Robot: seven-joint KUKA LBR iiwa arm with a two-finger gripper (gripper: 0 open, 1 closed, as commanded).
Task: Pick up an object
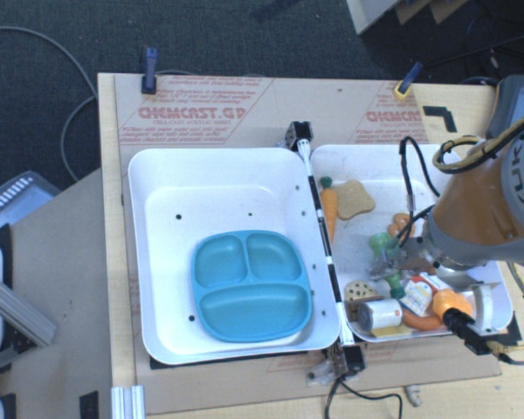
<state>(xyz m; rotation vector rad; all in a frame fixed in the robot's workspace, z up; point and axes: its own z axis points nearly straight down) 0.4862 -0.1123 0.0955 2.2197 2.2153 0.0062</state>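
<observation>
The right bin [367, 166] holds several small toys. An orange carrot [329, 209] lies along its left wall, with a tan bread slice [355, 198] beside it. A green toy [382, 243] and a small orange piece [400, 224] sit mid-bin. Near the front lie a holed yellow cheese block [358, 291], a white can [381, 313], a red-and-white packet [417, 297] and an orange sausage-like toy [422, 322]. My gripper [393, 267] is lowered into this bin, just right of the green toy and above the packet. The wrist hides whatever lies beneath it.
The left bin [157, 182] contains a blue divided plate [250, 285]. A black clip [299, 133] joins the two bins at the back. The arm's grey and orange body [472, 216] covers the right bin's right side. A black cable [412, 168] loops over the bin's back.
</observation>
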